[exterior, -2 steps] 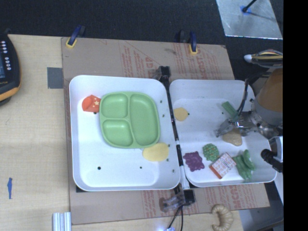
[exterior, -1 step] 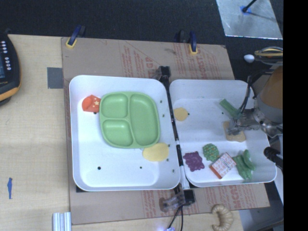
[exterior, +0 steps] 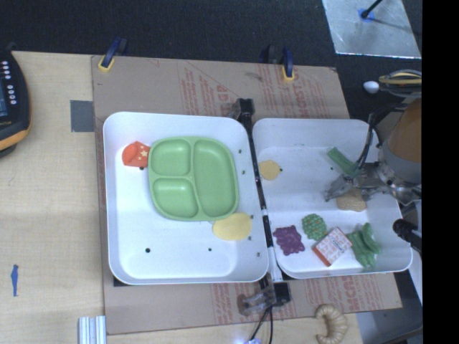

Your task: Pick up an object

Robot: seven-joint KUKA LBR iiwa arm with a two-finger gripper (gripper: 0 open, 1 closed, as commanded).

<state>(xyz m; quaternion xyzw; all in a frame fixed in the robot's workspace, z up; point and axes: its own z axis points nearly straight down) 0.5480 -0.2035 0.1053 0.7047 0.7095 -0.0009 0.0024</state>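
Arm: reaches in from the right, over the right bin [exterior: 301,131].
Gripper [exterior: 343,190]: low over the right bin's right half; its jaws stand spread apart with nothing seen between them.
Tan piece [exterior: 351,203]: on the bin floor just below the gripper, right beside the jaws.
Other right-bin objects: green strip [exterior: 343,160], small yellow disc [exterior: 269,169], purple grape cluster [exterior: 289,239], green bumpy piece [exterior: 314,226], red-and-white box [exterior: 333,246], green vegetable [exterior: 365,244].
Left bin [exterior: 122,249]: green divided plate [exterior: 193,178], red object [exterior: 135,154] at its left, yellow object [exterior: 232,226] touching its lower edge.
Desk [exterior: 43,213]: carries both bins.
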